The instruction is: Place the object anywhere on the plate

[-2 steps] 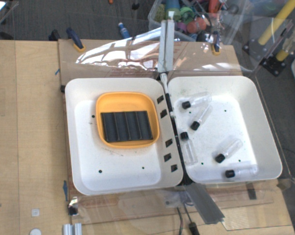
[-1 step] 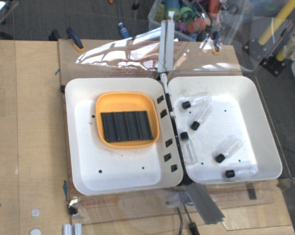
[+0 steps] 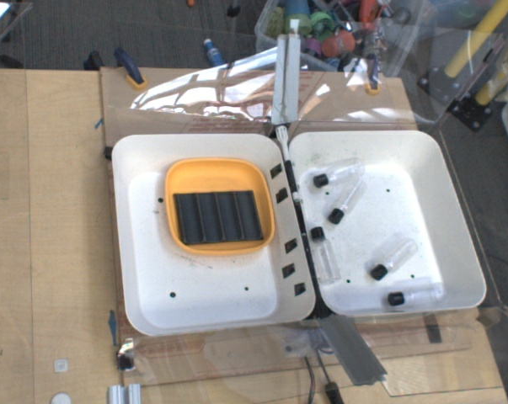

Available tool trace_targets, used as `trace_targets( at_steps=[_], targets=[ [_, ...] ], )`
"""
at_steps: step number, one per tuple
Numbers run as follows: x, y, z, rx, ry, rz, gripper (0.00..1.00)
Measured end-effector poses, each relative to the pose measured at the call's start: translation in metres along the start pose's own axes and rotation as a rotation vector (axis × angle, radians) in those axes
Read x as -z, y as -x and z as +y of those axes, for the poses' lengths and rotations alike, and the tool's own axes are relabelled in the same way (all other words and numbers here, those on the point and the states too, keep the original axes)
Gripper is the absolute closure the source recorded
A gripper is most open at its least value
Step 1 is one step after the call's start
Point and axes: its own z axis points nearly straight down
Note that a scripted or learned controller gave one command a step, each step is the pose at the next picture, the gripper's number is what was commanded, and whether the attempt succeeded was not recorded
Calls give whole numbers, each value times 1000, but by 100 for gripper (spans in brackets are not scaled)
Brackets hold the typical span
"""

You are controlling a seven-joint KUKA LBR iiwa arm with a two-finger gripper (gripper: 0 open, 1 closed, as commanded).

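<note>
Black ridged block (image 3: 217, 217) lies flat in the middle of the orange plate (image 3: 216, 168), and the plate itself sits in the left bin (image 3: 195, 305), a little toward the far side of it. The block rests fully inside the rim of the plate, with its long side running left to right, and nothing else touches it. If this block is the object that the task means, then the placing seems to be finished, because the object is on the plate and stays there by its own weight; what could remain is only for the arm to be away, and nothing stands over the plate at this moment. In the right bin (image 3: 430, 225) several clear tubes with black caps (image 3: 393, 259) are scattered, well apart from the plate and separated from it by the wall between the two bins; if one of them were the intended object, the task would not be started yet. About the gripper, one cannot tell if it is released or clenched, and nothing presses on the block or the plate
</note>
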Motion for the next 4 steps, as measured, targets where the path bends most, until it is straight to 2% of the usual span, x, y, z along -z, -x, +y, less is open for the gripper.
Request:
trace_targets(
  at_steps=[1, 2, 3, 4],
  targets=[
    [0, -2, -2, -85, 0, 1, 100],
    [0, -2, -1, -344, 0, 3, 100],
    [0, 0, 0, -85, 0, 1, 100],
    [0, 0, 0, 293, 0, 0, 100]
  ],
)
